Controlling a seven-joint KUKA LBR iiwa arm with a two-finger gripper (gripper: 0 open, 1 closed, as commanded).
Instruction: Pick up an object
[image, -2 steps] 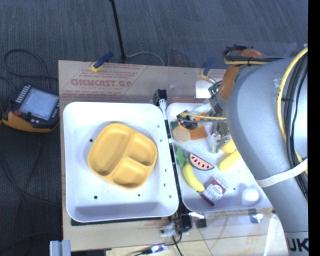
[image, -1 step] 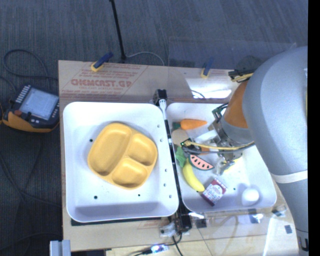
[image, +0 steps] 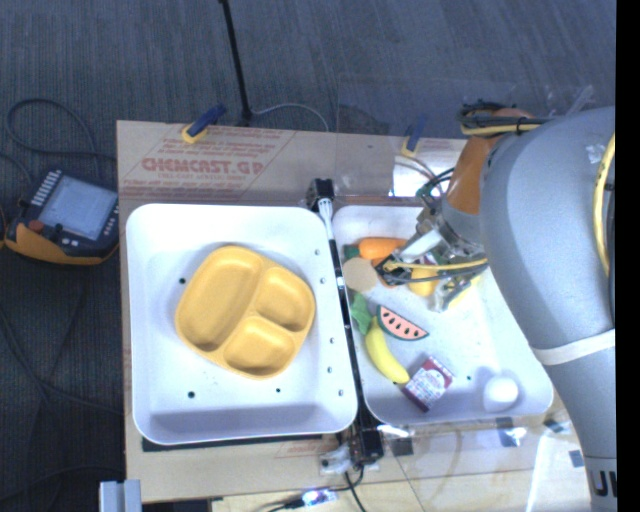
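A brown board (image: 225, 160) with red letters is lying on the bench, and two white bins are sitting on it side by side. All around, a dark grey carpet (image: 100, 60) is covering the floor. A black cable (image: 236, 60) is running down from the far side to the board. On the floor at the left, a small handset with a screen (image: 62, 215) is lying beside the board, with a thin wire looping near it.

The left bin (image: 150, 400) is holding one thing, a yellow tray (image: 246, 310) with three sections, sitting near its middle.

The right bin (image: 520, 375) is holding many small things. An orange piece (image: 377, 247) is lying at the far side. A watermelon slice (image: 402, 324) is lying near the middle. A yellow banana (image: 384, 356) is lying just to its near left. A small red packet (image: 428, 384) is sitting close to the banana's near end. A white round thing (image: 500, 390) is resting in the near right corner. Something green (image: 359, 308) is lying along the left wall.

The big grey arm (image: 550, 240) is reaching in from the right. Its gripper (image: 395, 270) is hanging low over the far part of the right bin, just beside the orange piece. I cannot tell how the gripper is set, or if it is holding anything
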